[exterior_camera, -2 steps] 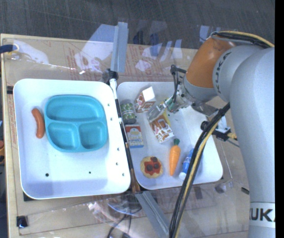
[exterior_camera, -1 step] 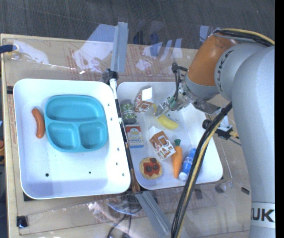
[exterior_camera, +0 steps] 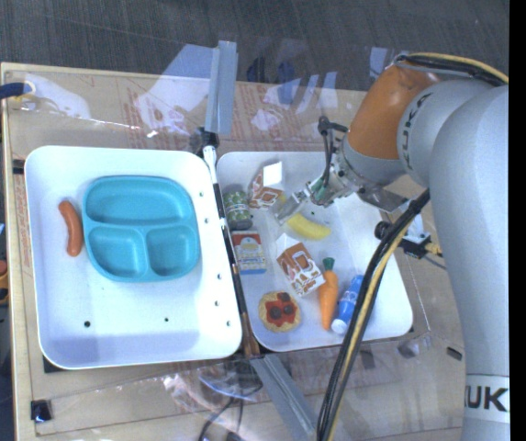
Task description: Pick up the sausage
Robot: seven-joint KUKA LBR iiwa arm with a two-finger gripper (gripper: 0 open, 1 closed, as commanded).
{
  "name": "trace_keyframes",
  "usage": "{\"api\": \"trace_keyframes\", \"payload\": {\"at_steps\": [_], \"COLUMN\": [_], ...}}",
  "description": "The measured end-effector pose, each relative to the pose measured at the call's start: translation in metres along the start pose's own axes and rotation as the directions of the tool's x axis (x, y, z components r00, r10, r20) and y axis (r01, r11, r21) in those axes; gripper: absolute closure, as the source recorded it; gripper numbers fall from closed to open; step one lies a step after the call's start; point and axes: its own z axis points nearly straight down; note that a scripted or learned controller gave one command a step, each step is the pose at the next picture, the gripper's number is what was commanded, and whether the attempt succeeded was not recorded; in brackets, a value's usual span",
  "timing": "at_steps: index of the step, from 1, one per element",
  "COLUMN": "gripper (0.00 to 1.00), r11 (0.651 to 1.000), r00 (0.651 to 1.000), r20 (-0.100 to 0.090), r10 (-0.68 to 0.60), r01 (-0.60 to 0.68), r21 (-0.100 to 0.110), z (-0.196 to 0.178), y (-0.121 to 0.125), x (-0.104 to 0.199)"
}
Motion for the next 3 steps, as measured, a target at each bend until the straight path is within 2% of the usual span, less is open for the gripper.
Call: {"api": "trace_keyframes", "payload": {"at_steps": [1, 2, 3], "gripper": [0.00, 0.00, 0.00], "r11": [1.000, 1.000, 1.000], "r00": [1.000, 1.000, 1.000], "r20": [0.010, -0.001, -0.006], "r10": [0.018, 0.002, -0.027], "r01": [-0.018, -0.002, 0.027], "r21": [0.005, 0.004, 0.004], "z": [0.005, -0.027, 0.014], "y": [0.035, -0.066, -0.003], "x": [0.043, 0.089, 0.042]}}
